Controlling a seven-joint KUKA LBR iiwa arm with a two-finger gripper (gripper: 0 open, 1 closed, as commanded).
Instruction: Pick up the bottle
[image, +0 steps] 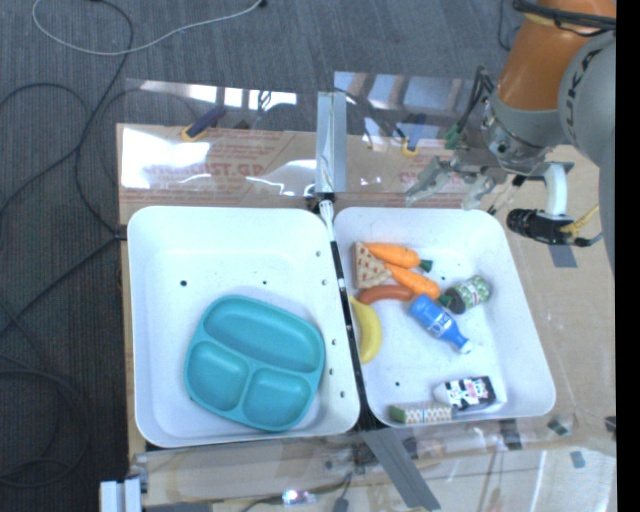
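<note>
I'm seeing the small blue plastic bottle (438, 323) lying in the right white bin (524, 330), its long axis running diagonally, white cap pointing lower right; its label is reading too blurred. The tool (452, 185) is hovering over the bin's far rim, fingers spread open.

A small blue plastic bottle (439, 324) with a white cap lies on its side in the right-hand white bin (520, 330), roughly at the bin's middle. It is tilted, with its body pointing toward the far left and its cap toward the near right. An orange carrot (415, 283) touches its far end, and a small green jar (468, 294) sits just beside it on the right.
</note>
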